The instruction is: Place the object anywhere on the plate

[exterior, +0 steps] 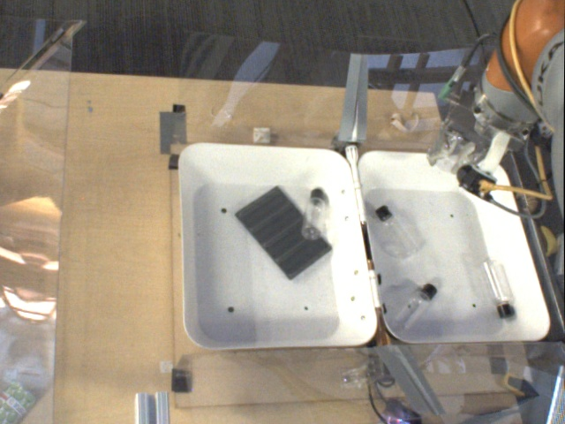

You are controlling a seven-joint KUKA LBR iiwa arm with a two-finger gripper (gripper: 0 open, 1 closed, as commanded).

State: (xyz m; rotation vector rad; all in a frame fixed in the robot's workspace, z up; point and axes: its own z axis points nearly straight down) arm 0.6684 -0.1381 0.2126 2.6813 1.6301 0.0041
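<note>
A dark grey ribbed plate [282, 231] lies turned at an angle in the left bin [212, 325]. A clear vial [314, 214] rests over the plate's upper right edge, its darker cap end pointing to the back. My gripper [456, 151] hangs above the back rim of the right bin [530, 325], far to the right of the plate and apart from every vial. Nothing shows beneath it.
The right bin holds three clear vials with black caps: one [395, 229] near its left wall, one [415, 299] at the front, one [497, 288] by the right wall. A metal bar [354, 100] stands behind the bins' shared edge.
</note>
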